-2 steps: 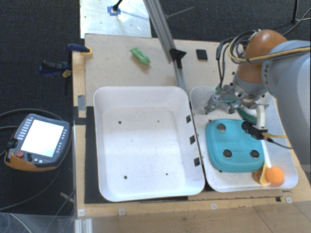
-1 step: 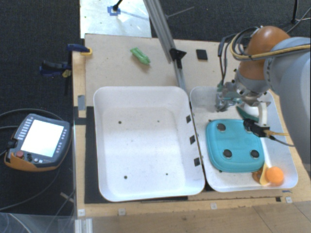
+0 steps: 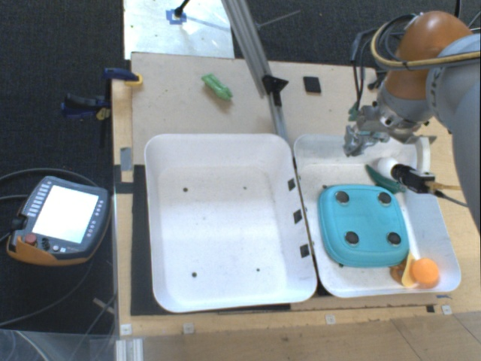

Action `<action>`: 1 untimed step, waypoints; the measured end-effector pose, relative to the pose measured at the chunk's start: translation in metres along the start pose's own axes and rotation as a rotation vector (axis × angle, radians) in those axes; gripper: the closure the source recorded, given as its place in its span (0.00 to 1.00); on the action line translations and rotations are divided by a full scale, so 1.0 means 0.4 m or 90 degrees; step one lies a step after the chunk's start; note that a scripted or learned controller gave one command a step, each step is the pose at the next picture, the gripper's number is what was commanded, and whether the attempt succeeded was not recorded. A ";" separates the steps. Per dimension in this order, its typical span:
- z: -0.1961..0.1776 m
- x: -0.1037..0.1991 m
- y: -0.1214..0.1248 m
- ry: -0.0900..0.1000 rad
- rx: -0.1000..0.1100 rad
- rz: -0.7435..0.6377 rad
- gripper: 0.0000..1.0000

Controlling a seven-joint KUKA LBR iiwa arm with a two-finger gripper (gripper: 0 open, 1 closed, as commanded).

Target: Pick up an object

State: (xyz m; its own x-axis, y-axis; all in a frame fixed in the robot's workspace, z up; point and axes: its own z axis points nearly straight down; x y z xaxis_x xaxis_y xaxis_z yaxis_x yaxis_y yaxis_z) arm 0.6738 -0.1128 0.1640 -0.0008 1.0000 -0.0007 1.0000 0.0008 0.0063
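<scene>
Teal lid [image 3: 362, 226] in right bin [image 3: 443, 224], below and apart from jaws, grip state unclear.

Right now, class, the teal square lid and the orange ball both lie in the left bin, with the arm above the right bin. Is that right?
Not quite. The camera view shows the teal square lid and the orange ball in the right bin, not the left one. The arm is indeed above the right bin.
</scene>
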 end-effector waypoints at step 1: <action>-0.134 0.014 -0.017 0.000 0.000 0.000 1.00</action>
State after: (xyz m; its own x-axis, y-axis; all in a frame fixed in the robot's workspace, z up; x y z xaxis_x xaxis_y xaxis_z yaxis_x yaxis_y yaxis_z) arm 0.6666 -0.1071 0.2175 -0.0012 1.0000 -0.0005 1.0000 0.0012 0.0057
